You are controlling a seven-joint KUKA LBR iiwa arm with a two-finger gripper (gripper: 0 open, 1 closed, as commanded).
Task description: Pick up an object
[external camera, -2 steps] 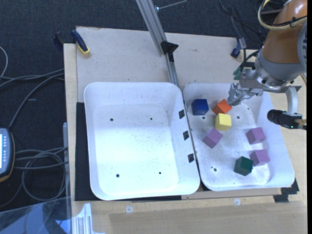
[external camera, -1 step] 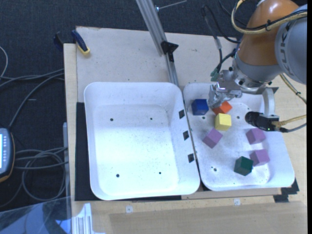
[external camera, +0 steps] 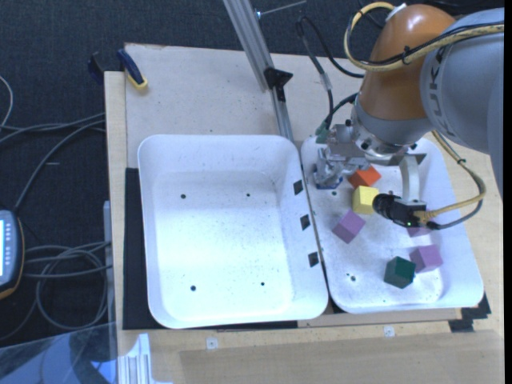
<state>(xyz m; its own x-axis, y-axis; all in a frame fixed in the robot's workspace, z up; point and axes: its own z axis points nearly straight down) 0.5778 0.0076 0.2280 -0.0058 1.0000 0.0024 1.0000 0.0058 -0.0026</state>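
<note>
I see the gripper (external camera: 328, 170) low in the right bin (external camera: 456, 282), just beside the orange block (external camera: 364, 175) and yellow block (external camera: 366, 199), but I cannot tell its state, so I fear it pushes them away instead of catching one.

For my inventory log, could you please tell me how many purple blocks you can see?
2: purple block mid right bin, another purple block near its right edge. The arm may hide more.
</note>
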